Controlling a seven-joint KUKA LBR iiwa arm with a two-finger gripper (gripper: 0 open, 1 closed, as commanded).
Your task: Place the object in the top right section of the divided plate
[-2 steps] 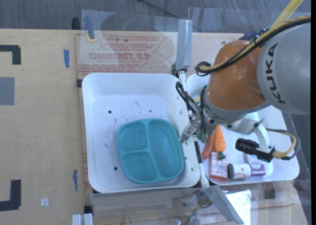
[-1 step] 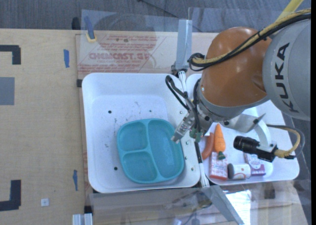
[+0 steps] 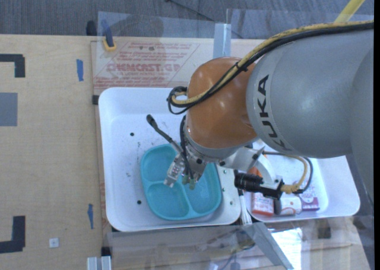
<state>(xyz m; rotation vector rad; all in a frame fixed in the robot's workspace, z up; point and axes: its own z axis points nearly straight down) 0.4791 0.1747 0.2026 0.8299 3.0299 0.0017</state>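
A light blue divided plate (image 3: 172, 197) lies in the left white bin (image 3: 119, 144), toward its front. My gripper (image 3: 183, 177) hangs over the plate's upper right part, just above the ridge between sections. Its fingers (image 3: 174, 172) point down at the plate. The orange wrist band and grey arm cover the plate's top right corner. I cannot make out any object between the fingers; something small and greenish shows at the tips.
The right white bin (image 3: 344, 197) holds a red and white packet (image 3: 264, 203) and a purple packet (image 3: 309, 202), partly under the arm. A black cable (image 3: 160, 132) trails over the left bin. The wooden bench stretches to the left.
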